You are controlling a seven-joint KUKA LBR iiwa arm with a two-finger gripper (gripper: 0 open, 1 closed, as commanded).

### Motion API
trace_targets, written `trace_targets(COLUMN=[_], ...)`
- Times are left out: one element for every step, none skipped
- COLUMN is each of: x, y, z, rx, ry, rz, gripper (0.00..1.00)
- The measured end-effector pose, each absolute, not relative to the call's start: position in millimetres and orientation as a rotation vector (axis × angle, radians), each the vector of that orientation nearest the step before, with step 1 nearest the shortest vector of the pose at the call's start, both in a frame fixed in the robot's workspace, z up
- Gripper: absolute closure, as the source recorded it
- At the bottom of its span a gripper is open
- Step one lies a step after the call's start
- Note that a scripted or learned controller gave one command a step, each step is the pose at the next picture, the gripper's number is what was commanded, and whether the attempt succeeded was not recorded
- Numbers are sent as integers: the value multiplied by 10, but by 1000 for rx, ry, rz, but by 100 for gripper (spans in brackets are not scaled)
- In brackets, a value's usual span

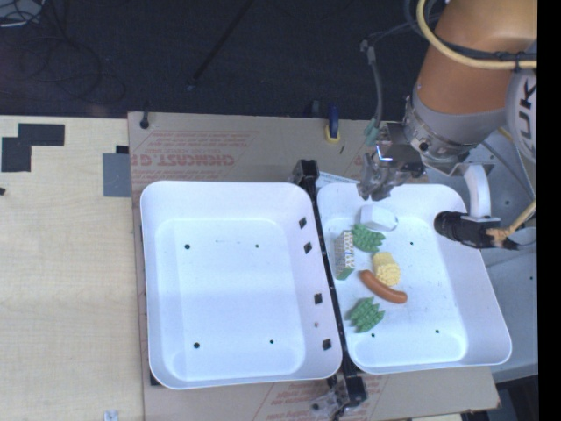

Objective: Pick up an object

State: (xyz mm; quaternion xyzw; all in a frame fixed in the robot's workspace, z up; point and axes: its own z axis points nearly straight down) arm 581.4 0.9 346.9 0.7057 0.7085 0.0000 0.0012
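Observation:
The gripper [379,185] hangs over the far edge of the right bin [465,323], under the orange band of the arm. Just below it, a small white object [379,216] sits on the bin floor; whether the two touch is unclear. Toward the front lie a green leafy toy [367,238], a grey-and-white striped piece [344,253], a yellow corn toy [387,270], a red-orange sausage [383,288] and another green leafy toy [364,314].
The left bin [162,235] sits beside the right one, with a black clamp strip [318,261] along their shared wall. A black cylindrical part [460,226] of the arm juts over the right bin's right side. Cardboard lies under both bins.

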Motion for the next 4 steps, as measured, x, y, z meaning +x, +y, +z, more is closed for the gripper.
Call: trace_targets(x=[5183, 5435, 5283, 4733], y=[-59, 359, 1126, 981], z=[3325, 4169, 3854, 3782], rx=[2230, 2213, 2217, 2224], ry=[2222, 2224, 2234, 2225], rz=[-9, 8, -7, -9], gripper=[100, 100, 100, 100])
